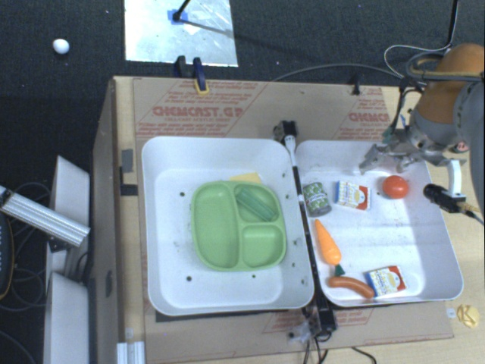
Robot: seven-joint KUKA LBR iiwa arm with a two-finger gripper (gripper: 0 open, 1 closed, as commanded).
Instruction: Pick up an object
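Whether the jaws of our grey two-finger gripper [385, 156] stand open or shut, we cannot tell; nothing shows between them as it hovers at the far side of the right white plastic bin [447, 260], seemingly lined up near the round red tomato [395, 186]. Small packets, an orange carrot [326, 242] and a sausage [350, 284] lie loose there for picking. A green divided tray [227, 233] sits in the left white bin [163, 203], on a cardboard-covered bench [250, 105] above dark carpet.

The cardboard sheet [227, 108] reads "CHEMCAST GP" in red.
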